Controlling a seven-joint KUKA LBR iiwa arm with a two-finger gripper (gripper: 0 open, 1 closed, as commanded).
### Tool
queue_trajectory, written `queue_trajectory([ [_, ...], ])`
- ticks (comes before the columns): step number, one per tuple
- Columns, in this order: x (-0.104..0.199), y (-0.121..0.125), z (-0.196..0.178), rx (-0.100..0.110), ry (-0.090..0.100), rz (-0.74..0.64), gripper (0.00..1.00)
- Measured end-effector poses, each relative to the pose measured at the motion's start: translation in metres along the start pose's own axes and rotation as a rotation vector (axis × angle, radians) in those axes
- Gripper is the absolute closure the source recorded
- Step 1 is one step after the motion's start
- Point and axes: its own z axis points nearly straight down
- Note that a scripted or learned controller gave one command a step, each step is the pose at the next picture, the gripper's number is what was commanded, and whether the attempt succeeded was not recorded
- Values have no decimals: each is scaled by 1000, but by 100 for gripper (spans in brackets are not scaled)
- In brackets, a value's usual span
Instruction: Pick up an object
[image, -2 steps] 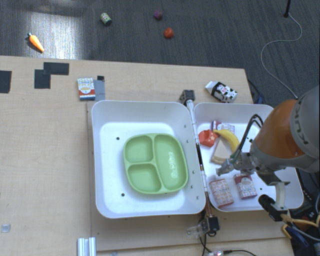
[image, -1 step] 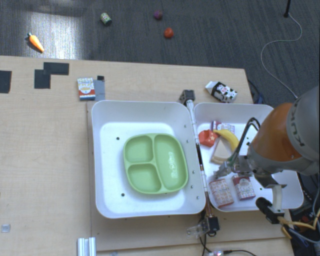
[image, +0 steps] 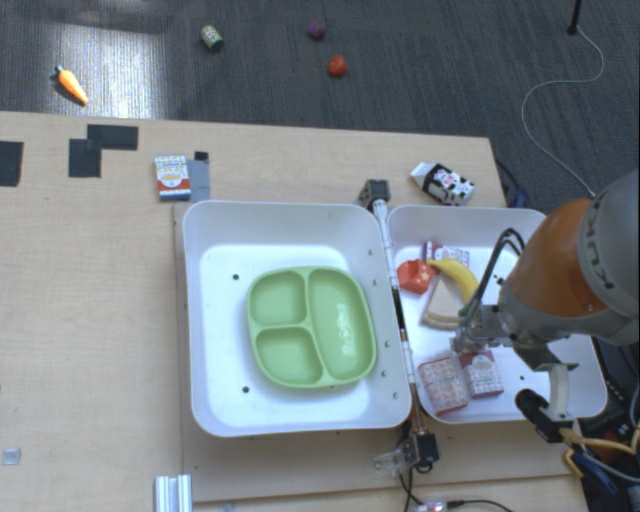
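Gripper (image: 478, 337) low in right bin (image: 592, 398), over two small cartons (image: 460, 380) near its front edge; grip state unreadable. Banana (image: 456, 278) toward back edge. Green tray (image: 311, 327) mid left bin (image: 215, 300).

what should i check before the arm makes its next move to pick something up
1. Gripper over the right bin: ok, it sits above the things there.
2. Target near it: ok, two small cartons lie just below it.
3. Something already held: cannot tell, the wrist hides that spot.
4. Crowding around the target: not ok, the cartons touch each other, and the banana and a red item lie close by.
5. Left bin: ok, the green divided plate lies flat, apart from the arm.
6. Cable by the wrist: cannot tell if it will snag.
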Motion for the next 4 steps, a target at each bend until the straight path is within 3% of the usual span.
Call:
queue_trajectory([
  [1,0,0,0,0,0,0,0],
  [2,-1,-3,12,7,2,0,0],
  [3,-1,0,0,0,0,-2,100],
  [4,-1,0,0,0,0,-2,0],
])
